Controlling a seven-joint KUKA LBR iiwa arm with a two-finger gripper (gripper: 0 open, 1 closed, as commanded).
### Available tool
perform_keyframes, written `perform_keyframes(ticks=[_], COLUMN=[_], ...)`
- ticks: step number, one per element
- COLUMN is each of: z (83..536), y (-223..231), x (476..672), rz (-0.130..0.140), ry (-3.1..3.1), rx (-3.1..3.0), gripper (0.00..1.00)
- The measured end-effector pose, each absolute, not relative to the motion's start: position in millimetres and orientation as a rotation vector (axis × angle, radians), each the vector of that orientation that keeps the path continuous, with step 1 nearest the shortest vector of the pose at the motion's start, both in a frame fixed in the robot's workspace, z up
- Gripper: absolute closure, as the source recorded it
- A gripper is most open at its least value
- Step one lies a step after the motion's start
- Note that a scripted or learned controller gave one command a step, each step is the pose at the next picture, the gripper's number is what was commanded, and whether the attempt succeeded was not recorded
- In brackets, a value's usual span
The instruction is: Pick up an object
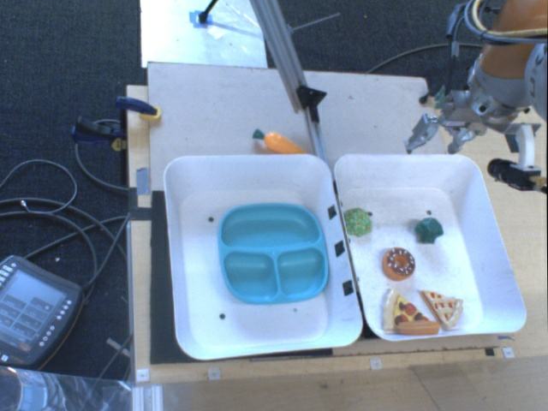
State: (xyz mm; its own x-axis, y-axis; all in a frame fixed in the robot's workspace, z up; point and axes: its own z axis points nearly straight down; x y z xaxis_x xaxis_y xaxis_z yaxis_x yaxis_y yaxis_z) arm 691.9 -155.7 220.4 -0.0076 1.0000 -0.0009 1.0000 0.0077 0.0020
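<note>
The hand [439, 138] hung above the bench [368, 101], just beyond the far rim of the right bin [492, 221], fingers spread apart with nothing between them. The arm [514, 32] came in from the right edge, orange band up top.

All places below are relative to the right bin. Inside it: a light green broccoli [357, 222] near its left wall, a dark green broccoli [428, 229] toward its middle right, a donut [398, 264] at its centre, a pizza slice [407, 313] and a waffle wedge [442, 308] by its near wall, just beside each other. None touched the hand.

Left of the right bin sat the left bin [188, 229], rims touching, holding a blue divided plate [274, 253]. A toy carrot [276, 142] lay on the bench beyond the left bin, far-left of the right bin.
</note>
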Motion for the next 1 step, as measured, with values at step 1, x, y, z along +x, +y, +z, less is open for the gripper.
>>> perform_keyframes(ticks=[1], z=[220.5], y=[-156.0], x=[691.9], rz=[0.0], ry=[2.229], rx=[2.21], gripper=[0.0])
